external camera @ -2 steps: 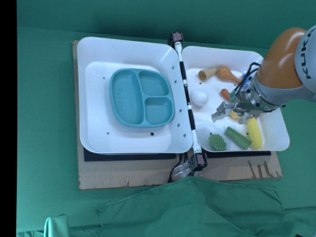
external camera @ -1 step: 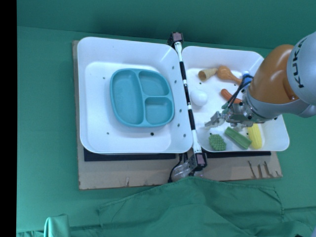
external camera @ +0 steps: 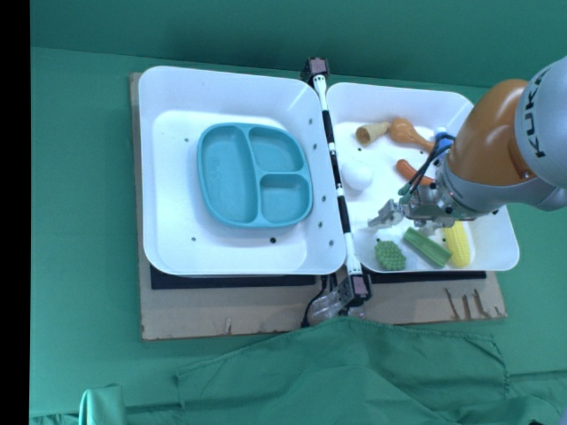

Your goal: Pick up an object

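1. Crumpled green cloth (external camera: 354, 370) lies at the bottom, closest to us, on the flat brown cardboard (external camera: 221, 321).
2. On the cardboard sit two white bins. The left white bin (external camera: 177, 237) holds a blue plastic plate with three parts (external camera: 255, 173).
3. The right white bin (external camera: 500, 246) holds toy food: a white egg (external camera: 357, 175), an ice-cream cone (external camera: 373, 132), a brown chicken leg (external camera: 407, 132), an orange carrot (external camera: 409, 170), a bumpy green broccoli (external camera: 389, 255), a long green celery stick (external camera: 427, 247) and a yellow corn cob (external camera: 458, 243).
4. The grey gripper (external camera: 386, 216) hangs low over this bin, holding nothing. I cannot tell how wide it is.
5. The broccoli sits just below the gripper, the celery beside it, and the egg up and left.
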Controlling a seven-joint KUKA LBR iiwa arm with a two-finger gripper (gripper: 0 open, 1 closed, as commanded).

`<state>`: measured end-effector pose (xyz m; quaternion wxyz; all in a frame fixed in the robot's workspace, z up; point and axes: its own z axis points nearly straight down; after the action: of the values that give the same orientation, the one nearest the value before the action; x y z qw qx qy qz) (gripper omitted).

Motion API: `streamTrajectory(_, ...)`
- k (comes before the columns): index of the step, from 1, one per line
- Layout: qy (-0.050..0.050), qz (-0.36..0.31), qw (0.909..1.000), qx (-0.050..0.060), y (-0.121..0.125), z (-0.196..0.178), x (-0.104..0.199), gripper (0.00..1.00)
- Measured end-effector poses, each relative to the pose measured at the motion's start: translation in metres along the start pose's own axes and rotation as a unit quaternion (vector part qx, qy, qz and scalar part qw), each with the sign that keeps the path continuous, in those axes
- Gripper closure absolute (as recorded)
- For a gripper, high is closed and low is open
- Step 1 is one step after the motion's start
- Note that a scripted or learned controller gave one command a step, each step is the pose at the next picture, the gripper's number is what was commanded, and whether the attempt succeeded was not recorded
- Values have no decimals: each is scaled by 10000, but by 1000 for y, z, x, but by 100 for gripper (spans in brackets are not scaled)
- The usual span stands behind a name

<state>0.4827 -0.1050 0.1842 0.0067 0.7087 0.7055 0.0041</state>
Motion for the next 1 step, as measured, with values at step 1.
streamTrajectory(1, -20, 17, 10000, 25, 57, -13, -85, 0)
